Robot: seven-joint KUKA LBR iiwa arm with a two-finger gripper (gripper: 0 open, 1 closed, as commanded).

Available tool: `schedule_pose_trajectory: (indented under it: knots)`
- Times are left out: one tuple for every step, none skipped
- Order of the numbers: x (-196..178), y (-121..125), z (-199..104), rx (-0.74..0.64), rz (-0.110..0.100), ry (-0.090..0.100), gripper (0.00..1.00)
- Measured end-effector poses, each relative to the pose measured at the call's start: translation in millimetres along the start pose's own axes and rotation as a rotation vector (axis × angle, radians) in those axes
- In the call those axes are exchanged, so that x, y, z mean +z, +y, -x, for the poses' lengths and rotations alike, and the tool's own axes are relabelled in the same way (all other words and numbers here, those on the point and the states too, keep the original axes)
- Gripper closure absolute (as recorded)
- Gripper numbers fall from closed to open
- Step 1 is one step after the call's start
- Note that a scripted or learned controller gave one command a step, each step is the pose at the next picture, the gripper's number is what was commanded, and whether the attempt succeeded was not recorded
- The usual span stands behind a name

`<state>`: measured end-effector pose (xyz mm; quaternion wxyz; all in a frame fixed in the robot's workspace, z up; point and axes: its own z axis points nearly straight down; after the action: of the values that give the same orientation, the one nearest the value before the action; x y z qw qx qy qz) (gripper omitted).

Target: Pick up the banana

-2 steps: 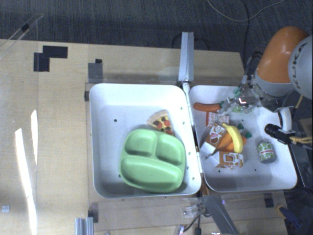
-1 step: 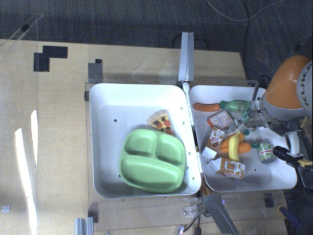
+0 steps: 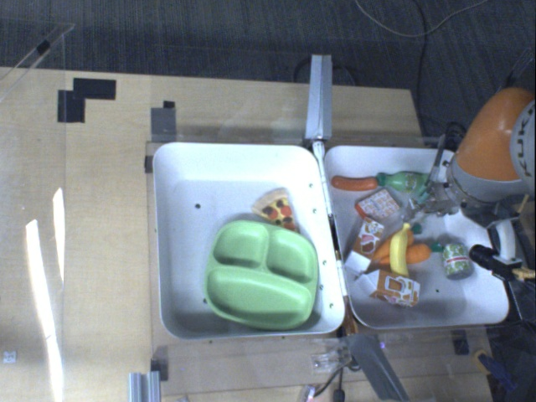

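Observation:
The yellow banana (image 3: 399, 249) lies in the right bin (image 3: 477, 304), near its middle, lengthwise towards the front and across an orange carrot (image 3: 418, 253). The gripper (image 3: 425, 201) reaches in from the right, just above and to the right of the banana's far tip, beside a green bottle (image 3: 400, 180). Nothing is seen held in it. The grey arm with its orange band (image 3: 496, 145) rises at the right edge.
Around the banana in the right bin lie a red sausage (image 3: 355, 183), a pink packet (image 3: 378, 203), a brown packet (image 3: 368, 236), a small box (image 3: 396, 288) and a green can (image 3: 456, 259). The left bin (image 3: 180, 224) holds a green divided plate (image 3: 263, 273) and a pizza slice (image 3: 277, 208).

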<state>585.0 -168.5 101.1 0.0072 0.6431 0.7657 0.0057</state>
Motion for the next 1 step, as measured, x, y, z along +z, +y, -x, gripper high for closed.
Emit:
schedule_pose_trajectory:
  knots:
    - [-11.9,2.6,-0.2,0.000,0.006,-0.002,1.00]
